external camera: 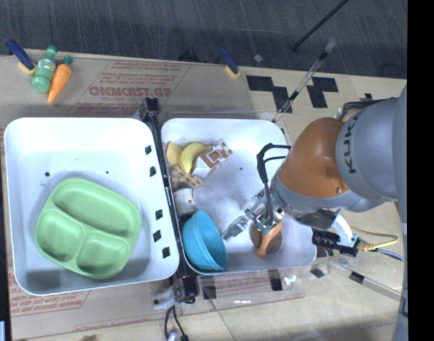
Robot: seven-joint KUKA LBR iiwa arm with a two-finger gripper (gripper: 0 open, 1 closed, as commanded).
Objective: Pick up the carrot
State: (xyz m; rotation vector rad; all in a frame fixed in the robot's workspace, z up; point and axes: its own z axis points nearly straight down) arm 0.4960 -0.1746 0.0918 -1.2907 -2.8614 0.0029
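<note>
On the tabletop [117, 84] beyond the bins, at the far left, a toy carrot [59, 81] lies beside a small green bottle [42, 71], both outside either bin and well apart from the arm. The left bin [32, 141] holds a green divided plate [87, 226]. In the right bin [252, 137], a banana [190, 155] lies near the upper left corner with a small brown and white packet [217, 155] just beside it, and a blue bowl [203, 241] leans tilted against the bin's left wall near the front. To the right of the bowl, the end effector [263, 222] hangs low over a brownish rounded object [267, 239] with an orange piece on top; whether the end effector is clenched or released cannot be told. The grey arm [359, 162] with its orange band reaches in from the right.
</note>
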